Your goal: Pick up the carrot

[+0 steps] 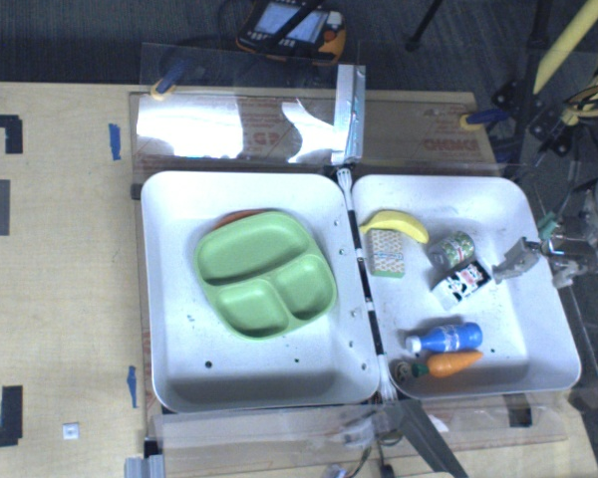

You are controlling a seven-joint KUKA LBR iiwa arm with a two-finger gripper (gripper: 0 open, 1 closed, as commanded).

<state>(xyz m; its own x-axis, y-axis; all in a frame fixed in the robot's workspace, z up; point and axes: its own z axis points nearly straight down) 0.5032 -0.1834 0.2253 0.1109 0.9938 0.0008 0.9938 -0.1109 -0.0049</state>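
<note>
The orange carrot [454,363] lies near the front edge of the right bin [538,342], its green end pointing left. Just behind it lies a blue bottle [446,339], close enough that the two nearly touch. My gripper [526,256] reaches in over the right rim of the right bin, at mid height of the bin. It stands well behind and to the right of the carrot, and nothing shows in its grasp.
The right bin also holds a banana [397,225], a patterned sponge [386,252], a crushed can [453,248] and a small black-and-white carton [463,283] just left of the gripper. A green divided plate [267,272] lies in the left bin [169,297].
</note>
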